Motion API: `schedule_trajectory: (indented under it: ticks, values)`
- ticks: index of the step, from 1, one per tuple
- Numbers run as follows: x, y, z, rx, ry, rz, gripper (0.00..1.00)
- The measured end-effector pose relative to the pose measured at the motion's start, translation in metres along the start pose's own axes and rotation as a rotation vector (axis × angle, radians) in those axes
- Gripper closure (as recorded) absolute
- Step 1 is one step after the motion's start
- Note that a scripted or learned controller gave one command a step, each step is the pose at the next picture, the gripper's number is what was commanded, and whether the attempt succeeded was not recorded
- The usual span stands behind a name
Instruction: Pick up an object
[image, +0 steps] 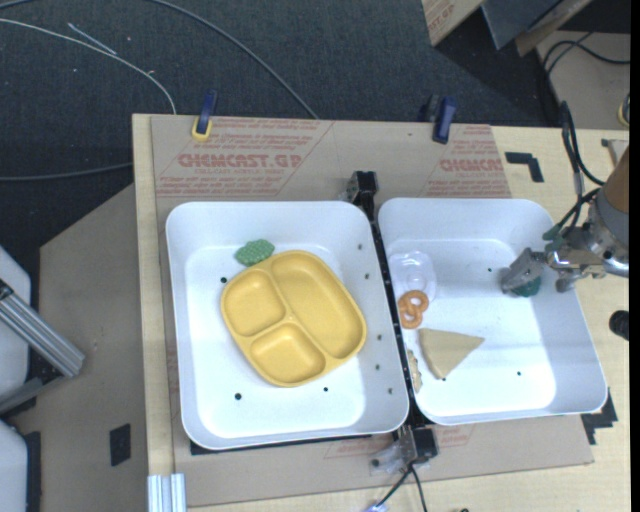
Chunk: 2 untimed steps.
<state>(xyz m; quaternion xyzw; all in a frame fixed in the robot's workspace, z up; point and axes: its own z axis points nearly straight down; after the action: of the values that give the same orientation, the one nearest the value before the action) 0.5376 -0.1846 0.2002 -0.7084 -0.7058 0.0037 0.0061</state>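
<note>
Camera view lets us see the claw (527, 281) over the right bin (560, 400); whether it pinches anything we cannot tell. Left and below it lie a tan wedge (448, 350) and an orange ring (413, 305).

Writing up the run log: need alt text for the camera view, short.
A grey arm's two-finger gripper hangs over the right white bin, which holds a tan wedge, an orange ring and a clear plastic cup. The left white bin holds a yellow divided plate and a green piece.
</note>
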Motion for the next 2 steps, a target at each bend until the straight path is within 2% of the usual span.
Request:
schedule_trajectory:
  ticks: [1, 2]
  values:
    - [0.000, 0.003, -0.008, -0.014, -0.004, -0.004, 0.00]
    - [0.006, 0.006, 0.052, -0.011, -0.002, -0.004, 0.00]
